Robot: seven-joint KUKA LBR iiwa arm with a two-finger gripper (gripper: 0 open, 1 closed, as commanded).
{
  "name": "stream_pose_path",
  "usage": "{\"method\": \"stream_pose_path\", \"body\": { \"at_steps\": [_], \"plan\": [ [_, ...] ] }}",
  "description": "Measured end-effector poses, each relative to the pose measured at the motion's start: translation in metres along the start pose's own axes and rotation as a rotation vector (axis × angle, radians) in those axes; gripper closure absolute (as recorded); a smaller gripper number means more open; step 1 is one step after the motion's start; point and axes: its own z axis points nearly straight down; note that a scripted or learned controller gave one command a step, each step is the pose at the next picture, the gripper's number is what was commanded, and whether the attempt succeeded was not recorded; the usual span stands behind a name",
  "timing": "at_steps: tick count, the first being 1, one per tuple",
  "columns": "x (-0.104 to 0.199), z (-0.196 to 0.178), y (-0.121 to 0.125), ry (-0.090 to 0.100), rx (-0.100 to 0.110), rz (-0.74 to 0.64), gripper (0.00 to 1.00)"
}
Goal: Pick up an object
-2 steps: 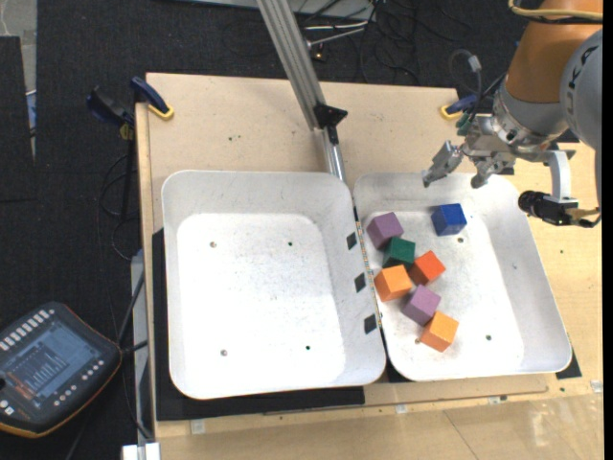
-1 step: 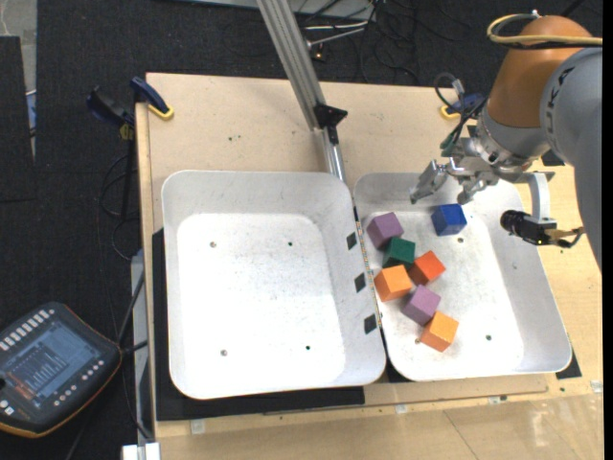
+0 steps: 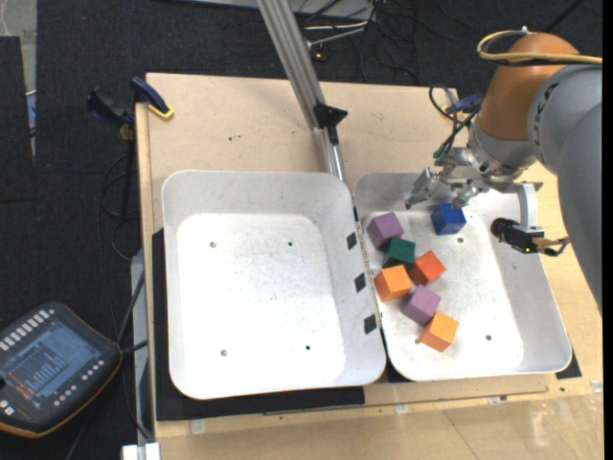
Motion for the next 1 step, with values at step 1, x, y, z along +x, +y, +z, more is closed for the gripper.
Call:
{"method": "stream_pose_path", "body": {
  "at_steps": [1],
  "plan": [
    [-0.0003,-0.0099,0.0010,-0.002,-0.003,-0.001,1.00]
  ]
}}
